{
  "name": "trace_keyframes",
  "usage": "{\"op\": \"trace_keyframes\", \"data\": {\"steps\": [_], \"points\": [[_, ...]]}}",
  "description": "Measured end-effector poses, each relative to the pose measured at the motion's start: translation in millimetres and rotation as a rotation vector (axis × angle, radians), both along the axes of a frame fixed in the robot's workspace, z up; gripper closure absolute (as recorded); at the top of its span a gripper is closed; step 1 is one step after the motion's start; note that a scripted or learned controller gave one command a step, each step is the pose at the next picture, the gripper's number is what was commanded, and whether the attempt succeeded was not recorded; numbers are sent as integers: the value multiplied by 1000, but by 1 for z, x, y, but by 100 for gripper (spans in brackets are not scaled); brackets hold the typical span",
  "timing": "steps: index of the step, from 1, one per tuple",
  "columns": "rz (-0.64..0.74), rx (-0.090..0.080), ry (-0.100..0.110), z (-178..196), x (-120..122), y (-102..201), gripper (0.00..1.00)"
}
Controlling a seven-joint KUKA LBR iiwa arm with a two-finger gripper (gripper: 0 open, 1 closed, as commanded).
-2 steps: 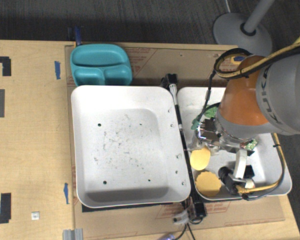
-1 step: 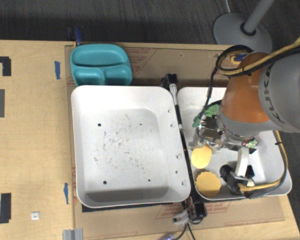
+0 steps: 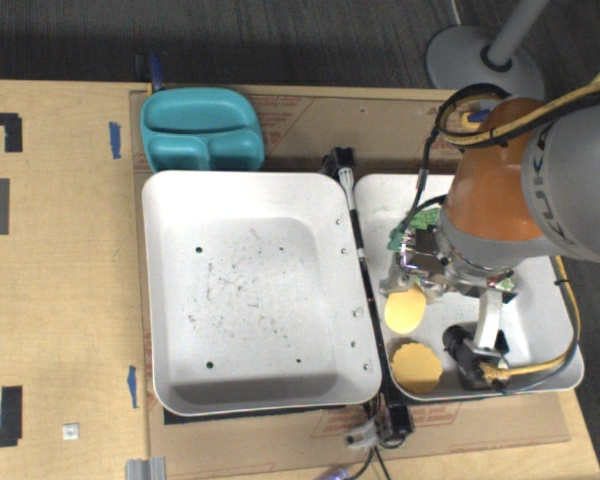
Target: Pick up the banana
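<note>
Over right bin (image 3: 385, 208), arm (image 3: 580, 178) lettered "KU"; fingers hidden, state untellable

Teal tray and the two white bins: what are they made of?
Teal tray: probably moulded plastic, smooth with a soft sheen and rounded compartments. Left bin and right bin: likely plastic too, matte white; the left one's floor shows dark scuffs.

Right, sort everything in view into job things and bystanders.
Job: gripper; right bin; pale yellow piece and darker yellow piece in it, either may be the target, cannot tell which.
Bystanders: left bin; teal divided tray beyond it.
</note>
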State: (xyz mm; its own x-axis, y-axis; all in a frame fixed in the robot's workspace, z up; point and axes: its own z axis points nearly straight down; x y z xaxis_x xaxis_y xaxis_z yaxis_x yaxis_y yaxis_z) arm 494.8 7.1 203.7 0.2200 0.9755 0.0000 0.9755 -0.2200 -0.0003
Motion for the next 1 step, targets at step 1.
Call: {"op": "trace_keyframes", "data": {"steps": [1], "points": [[-195, 1, 4, -20, -16, 57, 100]]}}
